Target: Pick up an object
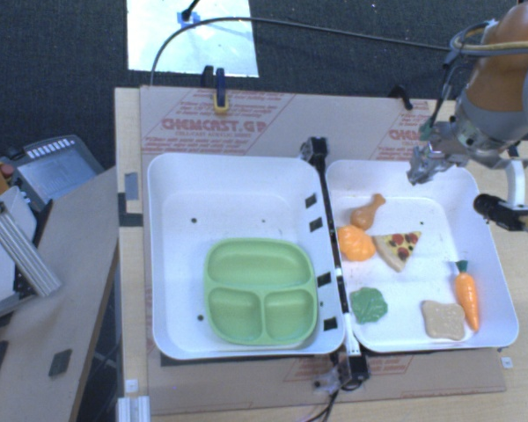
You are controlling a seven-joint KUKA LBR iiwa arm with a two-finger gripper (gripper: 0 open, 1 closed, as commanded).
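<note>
Two white bins sit side by side on my bench, and I take the black divider (327,236) between them as my reference mark. Nearest the camera, left of the divider, the left bin (172,192) holds a green sectioned tray (260,290), which lies flat in the near part of that bin, close to the divider.

Right of the divider, the right bin (502,310) carries six toy foods. At its near end I log a green leafy piece (369,305) just beside the divider, a slice of toast (443,319) farther right, and a carrot (467,297) touching or almost touching the toast on its right, green top pointing away from me. Farther back, an orange fruit (356,243) rests just right of the divider, a pizza slice (398,247) next to it on the right, and a drumstick (367,210) beyond the fruit, angled toward the back right.

Farthest back, the gripper (420,170) hangs over the far rim of the right bin, well right of the divider and apart from every food item. I see nothing between its fingers. I cannot tell how wide they are set.
</note>
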